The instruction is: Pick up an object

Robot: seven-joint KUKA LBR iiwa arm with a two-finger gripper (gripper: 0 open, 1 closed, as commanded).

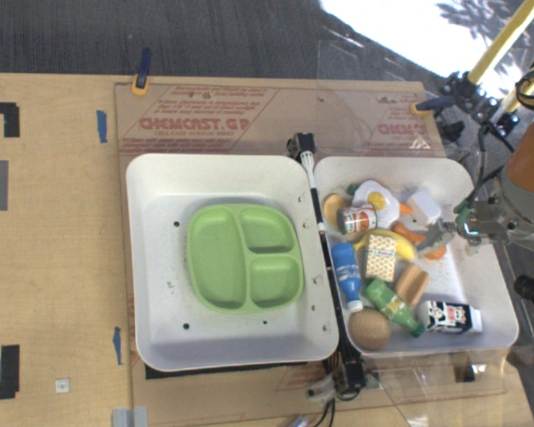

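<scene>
- The table [53,238] is carrying two white bins side by side — the left bin [151,265] is holding a green divided plate [246,256], and the right bin [494,292] is holding all the pickable clutter.
- The arm [525,163] is reaching in from the right edge, mostly cut off, with its pincer [445,231] sitting low over the right bin's middle; whether it is open, closed or gripping anything is something I cannot tell.
- The objects are crowding together: a blue bottle [344,274] along the divider, a green bottle [393,305], a yellow block [381,256], a red-labelled can [360,220], a brown ball [368,329] and a black-and-white carton [448,317].
- Risk, as I judge it: the pincer is working beside orange pieces [434,250] that are lying nearly touching their neighbours — it could be nudging things aside or closing on two at once.
- The small items under the pincer are blurring together, so their shapes are hard to make out.
</scene>
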